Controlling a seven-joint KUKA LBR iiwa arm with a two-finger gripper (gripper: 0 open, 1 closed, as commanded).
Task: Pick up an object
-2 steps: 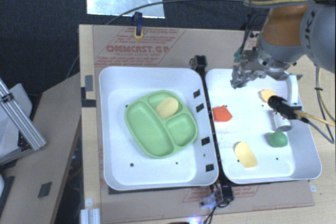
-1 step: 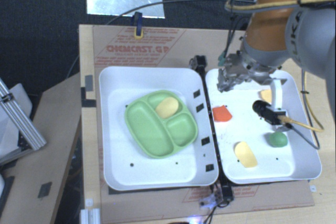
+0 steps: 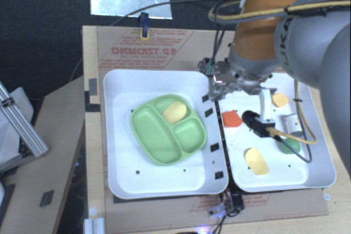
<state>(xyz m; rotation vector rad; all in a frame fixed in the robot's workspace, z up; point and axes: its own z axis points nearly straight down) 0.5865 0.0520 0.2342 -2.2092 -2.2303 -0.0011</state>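
Flat red-orange plastic piece (image 3: 231, 119) lies in the right-hand white bin (image 3: 310, 164), just camera-side of my wrist (image 3: 244, 71); grip open or closed, I cannot tell

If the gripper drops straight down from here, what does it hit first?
Likely the bare floor of the right bin, beside its left wall, with the gripper just short of the orange-red piece. Depth is unclear at this slant.

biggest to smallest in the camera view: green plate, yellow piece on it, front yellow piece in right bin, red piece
1. green plate
2-3. yellow piece on the plate and front yellow piece in the right bin: too alike to rank
4. red piece
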